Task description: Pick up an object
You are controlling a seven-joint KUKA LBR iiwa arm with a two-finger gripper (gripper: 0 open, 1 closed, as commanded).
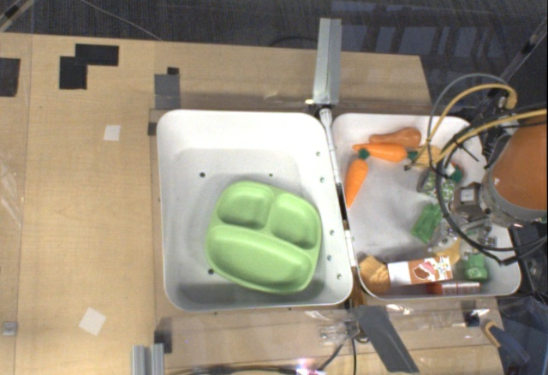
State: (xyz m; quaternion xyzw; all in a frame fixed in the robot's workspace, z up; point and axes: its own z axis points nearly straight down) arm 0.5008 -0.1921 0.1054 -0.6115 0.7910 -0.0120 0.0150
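The right bin holds several small items. Two orange carrots lie near its back: one carrot by the left wall, another carrot further back. A brown bottle with a red label lies along the front wall. Small green pieces sit near the middle right. My gripper hangs low over the bin's right side among cables, just beside the green pieces. Its fingers are masked by the wrist and cabling.
The left bin holds a green divided plate in its front half. A metal post stands at the back between the bins. The orange wrist band and looping cables hang over the right bin's far right.
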